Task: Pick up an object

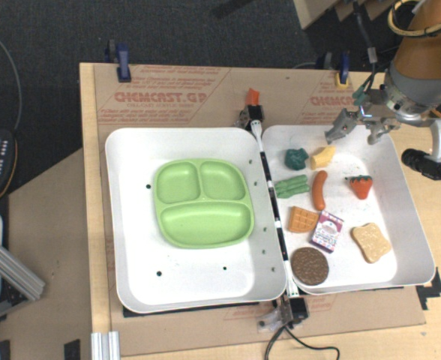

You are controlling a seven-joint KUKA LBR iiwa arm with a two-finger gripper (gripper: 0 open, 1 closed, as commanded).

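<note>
Cheese (324, 157) just left of sausage (319, 190), broccoli (296, 158) beside it. Tool (359, 128) above cheese, fingers spread apart, nothing held.

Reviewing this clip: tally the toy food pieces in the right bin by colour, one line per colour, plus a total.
Green: 2, dark green broccoli-like lump and long green pod-shaped piece
Yellow: 1, cheese wedge
Orange or red: 3, sausage, red strawberry-like piece, square orange waffle
Brown or tan: 2, round brown patty, tan bread slice
Purple: 1, small purple-and-white carton
Total: 9
</note>
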